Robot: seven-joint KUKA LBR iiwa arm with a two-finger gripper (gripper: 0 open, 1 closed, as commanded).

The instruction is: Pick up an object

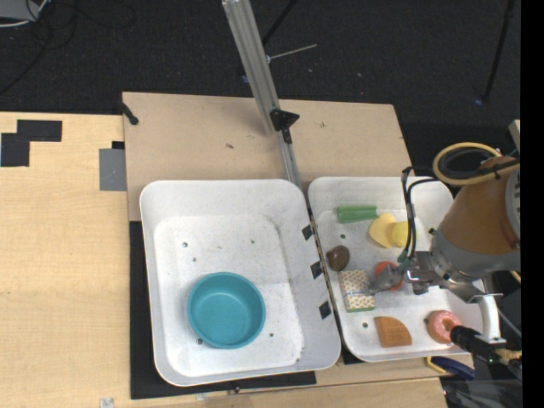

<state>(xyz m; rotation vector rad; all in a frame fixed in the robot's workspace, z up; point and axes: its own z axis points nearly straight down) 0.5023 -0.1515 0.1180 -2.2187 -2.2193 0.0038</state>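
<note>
Objects are lying in the right bin (327, 195), which is holding several small things. The gripper (393, 280) is hovering low beside a red piece (382, 269); I cannot tell its fingers' state. Crowded neighbours, like the patterned block (357, 289), are risking a deflected grasp.

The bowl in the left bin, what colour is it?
Teal blue bowl, clearest in the overhead camera view.
</note>
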